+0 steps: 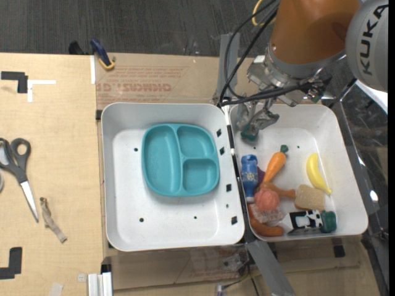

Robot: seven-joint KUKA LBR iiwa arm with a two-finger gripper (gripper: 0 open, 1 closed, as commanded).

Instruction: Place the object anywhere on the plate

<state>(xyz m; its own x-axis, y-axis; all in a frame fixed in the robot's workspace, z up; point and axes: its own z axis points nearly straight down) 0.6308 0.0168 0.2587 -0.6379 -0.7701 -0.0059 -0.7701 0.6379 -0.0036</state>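
Camera view, from above at a slant. Gripper (254, 123) low over the back left corner of the right bin (345, 165), hanging under the orange band of the arm, which reaches in from the right. Nothing seen between the fingers; whether spread or closed, impossible to tell, since the wrist and cables crowd that spot.

Teal plate (181, 159) flat in the middle of the left bin (117, 184), three compartments, all bare. Well to the left of the gripper, across the two touching bin walls.

Several candidate things in the right bin, all nearer the camera than the gripper. Nearest: blue can (249, 170), just below the gripper along the left wall, long axis running roughly away from the camera toward the gripper. Beside it the carrot (274, 164), long axis on a diagonal, green top pointing up and to the right, tip down and to the left. Yellow banana (316, 172) further right, long axis near upright in the picture, curved. Lower still a pink round thing (267, 200), a tan block (309, 197) and a black-and-white toy (307, 221) near the front wall.

Judged from this: grasp not yet made, plate untouched. Likely call for a short drop toward the camera onto the can or carrot, then a carry leftward over the walls.
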